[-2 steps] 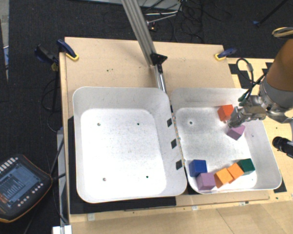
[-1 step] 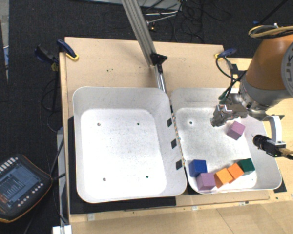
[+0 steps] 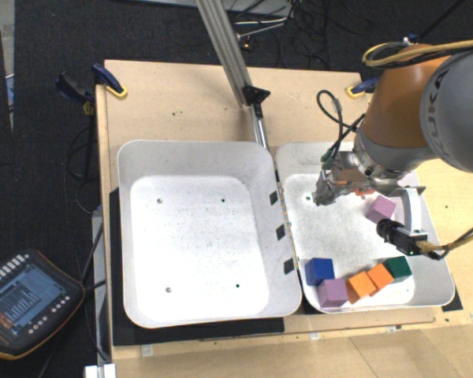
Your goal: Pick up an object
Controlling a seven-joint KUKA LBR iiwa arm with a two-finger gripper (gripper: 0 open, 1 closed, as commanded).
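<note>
Camera view — gripper (image 3: pixel 325 195) low over the right bin (image 3: pixel 299 235); its opening cannot be told, nothing visibly held.

Matt white plastic bins (image 3: pixel 197 156) (finely speckled) sit on a smooth pale wooden bench (image 3: pixel 181 93).

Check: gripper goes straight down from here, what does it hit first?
Most likely bare floor of the right bin. The gripper points down over its upper left part, and no block seems to lie under it; the pink block sits off to the right. Depth is unclear.
</note>
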